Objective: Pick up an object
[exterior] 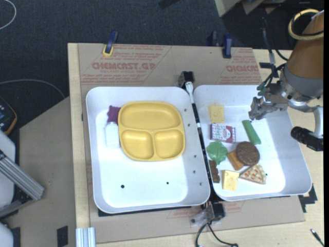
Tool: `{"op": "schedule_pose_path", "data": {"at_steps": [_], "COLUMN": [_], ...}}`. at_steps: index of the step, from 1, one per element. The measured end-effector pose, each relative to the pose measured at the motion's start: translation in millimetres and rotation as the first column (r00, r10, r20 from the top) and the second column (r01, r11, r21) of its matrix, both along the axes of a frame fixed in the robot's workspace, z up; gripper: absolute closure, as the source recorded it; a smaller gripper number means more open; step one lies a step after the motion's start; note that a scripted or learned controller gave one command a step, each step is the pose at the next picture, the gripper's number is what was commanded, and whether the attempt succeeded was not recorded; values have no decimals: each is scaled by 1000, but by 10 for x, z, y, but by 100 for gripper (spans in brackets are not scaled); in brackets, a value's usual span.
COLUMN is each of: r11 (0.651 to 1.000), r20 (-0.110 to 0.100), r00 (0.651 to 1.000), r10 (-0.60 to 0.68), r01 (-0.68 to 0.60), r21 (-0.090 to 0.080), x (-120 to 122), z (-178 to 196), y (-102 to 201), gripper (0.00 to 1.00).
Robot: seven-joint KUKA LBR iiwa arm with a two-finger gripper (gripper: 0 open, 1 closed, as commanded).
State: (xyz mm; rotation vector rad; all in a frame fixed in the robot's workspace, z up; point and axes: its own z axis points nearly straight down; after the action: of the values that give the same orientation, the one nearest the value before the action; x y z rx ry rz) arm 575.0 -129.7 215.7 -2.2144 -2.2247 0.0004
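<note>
Tool (pixel 258 110) position: low over the upper right part of the right bin (pixel 295 181), at the end of the grey arm (pixel 306 60); whether it is open or closed cannot be told, and nothing is seen gripped in it.

The nearest candidate object is the green stick (pixel 251 131), lying just below the tool and apart from it. Beside it lie a pink carton (pixel 222 133) and, above that, a yellow cheese square (pixel 217 113). Lower down, a brown cookie (pixel 248 153), green leaf (pixel 216 152), pizza slice (pixel 253 174) and cheese wedge (pixel 230 180) crowd together, touching or nearly so; a grasp there risks disturbing neighbours.

Open room remains along the right and upper walls of this bin. The left bin (pixel 100 153) holds a yellow divided tray (pixel 151 130), with a purple item and a white bottle (pixel 111 134) against its left side. Both bins rest on the tabletop (pixel 77 112).
</note>
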Motion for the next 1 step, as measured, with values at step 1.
{"op": "schedule_pose_path", "data": {"at_steps": [1], "r11": [1000], "r20": [0], "r00": [1000], "r10": [1], "r01": [-1], "r21": [1], "x": [74], "z": [-14], "y": [469], "gripper": [100]}}
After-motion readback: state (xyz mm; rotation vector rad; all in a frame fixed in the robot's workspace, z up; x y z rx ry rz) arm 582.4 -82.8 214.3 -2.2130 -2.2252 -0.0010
